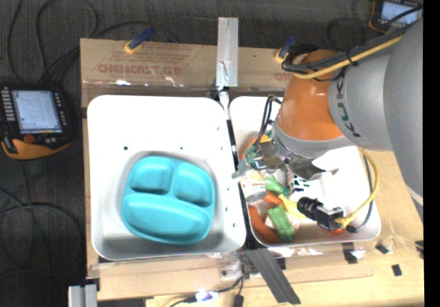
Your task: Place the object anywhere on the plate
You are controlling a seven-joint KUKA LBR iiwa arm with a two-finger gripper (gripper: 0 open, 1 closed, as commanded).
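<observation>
The tool [280, 178] is low in the right bin [357, 161] among toy food [280, 220] — its grip impossible to tell — the turquoise plate [168, 197] sits in the left bin [110, 134]

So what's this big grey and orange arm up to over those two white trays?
The arm reaches in from the right and has its gripper down in the right bin, among a pile of small colourful items. Whether it has caught one is hidden by the arm itself. The left bin holds a blue divided plate, where the object is meant to end up; nothing lies on the plate yet.
</observation>
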